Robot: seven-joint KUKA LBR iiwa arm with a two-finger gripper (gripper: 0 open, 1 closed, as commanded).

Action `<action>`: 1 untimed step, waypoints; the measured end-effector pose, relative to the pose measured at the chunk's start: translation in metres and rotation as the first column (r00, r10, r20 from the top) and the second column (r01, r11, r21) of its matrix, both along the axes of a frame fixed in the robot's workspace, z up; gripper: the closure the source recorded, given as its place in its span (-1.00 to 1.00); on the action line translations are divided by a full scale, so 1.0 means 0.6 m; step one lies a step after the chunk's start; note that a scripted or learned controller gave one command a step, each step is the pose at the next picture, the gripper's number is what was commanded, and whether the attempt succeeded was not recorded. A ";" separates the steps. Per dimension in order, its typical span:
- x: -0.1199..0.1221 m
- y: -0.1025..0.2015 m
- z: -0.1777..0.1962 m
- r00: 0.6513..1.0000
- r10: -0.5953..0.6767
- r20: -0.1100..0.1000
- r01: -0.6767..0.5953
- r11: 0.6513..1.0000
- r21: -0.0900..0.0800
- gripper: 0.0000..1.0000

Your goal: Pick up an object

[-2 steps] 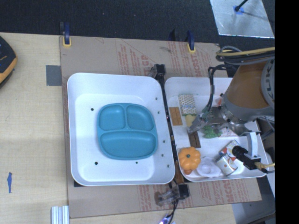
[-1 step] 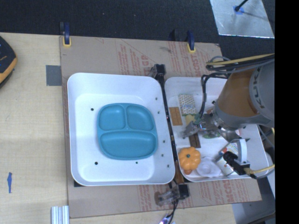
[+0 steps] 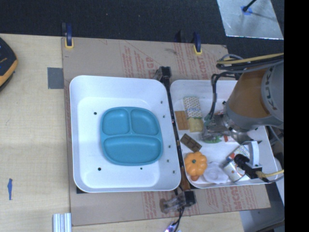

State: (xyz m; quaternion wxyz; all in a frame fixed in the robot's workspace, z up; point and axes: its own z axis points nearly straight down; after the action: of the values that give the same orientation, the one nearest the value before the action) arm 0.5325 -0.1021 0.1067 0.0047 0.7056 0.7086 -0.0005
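My gripper point(image 3: 211, 132) is low in the right bin point(image 3: 176, 92), near its middle, with the grey and orange arm coming in from the right. It hangs over a small greenish thing point(image 3: 213, 138) that is partly hidden under it. Just left of the gripper lie a pale yellow block point(image 3: 195, 125) and a checked packet point(image 3: 192, 106). A brown bar point(image 3: 189, 142) and an orange pumpkin point(image 3: 195, 164) lie toward the front left of this bin. I see nothing lifted off the bin floor.
The left bin point(image 3: 77, 129) holds a blue divided plate point(image 3: 131, 134). A brown strip point(image 3: 180, 120) lies along the right bin's left wall, and a clear round lid point(image 3: 215, 176) sits by its front wall. The arm covers the bin's right part.
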 end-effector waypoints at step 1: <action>0.000 0.001 -0.001 1.000 0.000 -0.001 0.000 1.000 0.000 -1.00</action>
State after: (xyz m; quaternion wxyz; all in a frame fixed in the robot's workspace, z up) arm 0.5322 -0.1018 0.1061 0.0043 0.7055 0.7087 -0.0005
